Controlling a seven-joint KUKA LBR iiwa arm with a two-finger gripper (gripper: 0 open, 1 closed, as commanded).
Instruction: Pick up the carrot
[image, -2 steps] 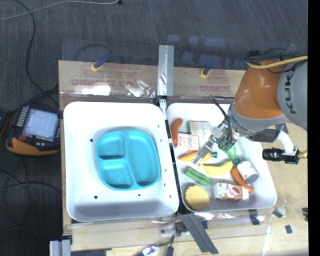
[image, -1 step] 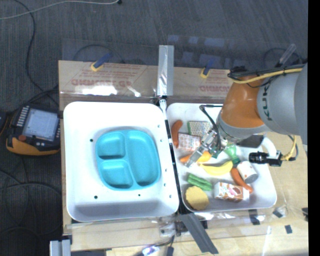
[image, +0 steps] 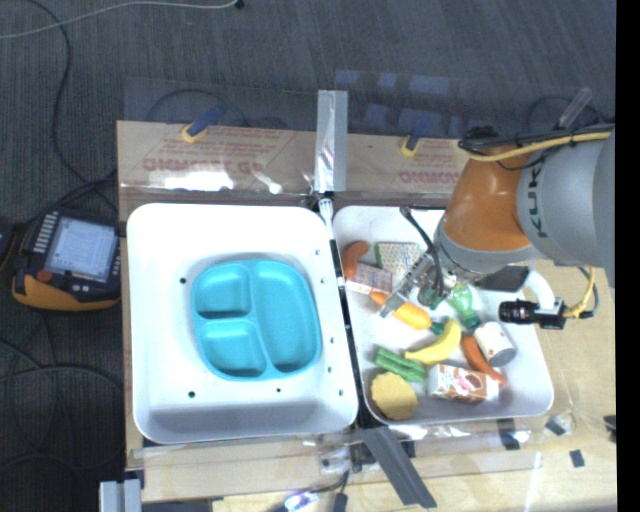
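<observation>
The carrot (image: 479, 358) is a short orange-red piece in the right bin (image: 535, 395). It lies between the banana (image: 438, 347) and the white can (image: 496, 341), just above the juice box (image: 460, 383). My gripper (image: 412, 291) hangs over the middle of that bin, up and to the left of the carrot and apart from it. Its grey fingers (image: 393, 298) stand open above a yellow-orange toy (image: 411, 317), with nothing held between them.
Around the gripper the right bin also holds a green bottle (image: 462, 301), a printed packet (image: 392, 259), a reddish sausage (image: 353, 259), a green pod (image: 398, 362) and a tan bun (image: 393, 394). In the left bin (image: 160, 400) lies a blue divided plate (image: 258, 316).
</observation>
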